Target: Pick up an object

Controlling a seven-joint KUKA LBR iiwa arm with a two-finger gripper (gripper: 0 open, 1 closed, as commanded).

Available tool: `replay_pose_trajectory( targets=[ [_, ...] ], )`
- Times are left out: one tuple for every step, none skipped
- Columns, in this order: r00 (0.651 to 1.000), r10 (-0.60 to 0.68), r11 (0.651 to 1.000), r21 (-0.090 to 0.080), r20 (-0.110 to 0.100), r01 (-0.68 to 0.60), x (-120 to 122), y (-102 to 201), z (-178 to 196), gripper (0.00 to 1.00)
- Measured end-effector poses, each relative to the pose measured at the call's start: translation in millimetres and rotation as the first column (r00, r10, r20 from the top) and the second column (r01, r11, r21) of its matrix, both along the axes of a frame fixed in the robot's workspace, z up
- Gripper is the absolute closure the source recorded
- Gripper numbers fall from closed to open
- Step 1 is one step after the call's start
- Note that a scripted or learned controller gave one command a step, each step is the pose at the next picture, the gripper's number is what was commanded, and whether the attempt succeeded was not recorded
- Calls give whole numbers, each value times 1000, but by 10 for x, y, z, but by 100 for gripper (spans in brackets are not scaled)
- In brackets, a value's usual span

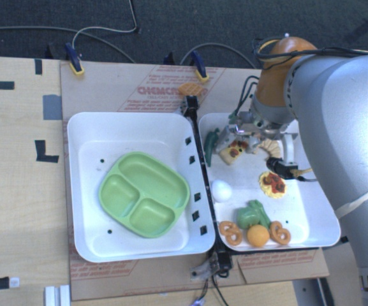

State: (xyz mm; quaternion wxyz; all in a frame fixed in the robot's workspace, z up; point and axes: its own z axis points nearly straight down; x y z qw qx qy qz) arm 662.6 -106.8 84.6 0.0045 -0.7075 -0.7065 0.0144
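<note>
My gripper hangs low over the back of the right bin, under the orange wrist band. Just below and left of it lies a yellow toy slice with red spots, very close to it or touching. A dark green toy piece leans by the bin's left wall. A cracker-like piece sits partly hidden under the gripper. Further forward lie a white egg, a small pizza-like disc, a green broccoli, an orange and two pretzels.
The left bin holds a green divided plate. A black divider with clips runs between the bins. The grey arm covers the right bin's right side. Cables and blue clamps lie at the back of the bench.
</note>
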Motion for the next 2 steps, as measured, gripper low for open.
replay_pose_trajectory(
  targets=[
    [1000,-1,1000,0,-8,1,-14,1,85,100],
    [1000,3,1000,14,27,-4,-498,359,1002,100]
  ],
)
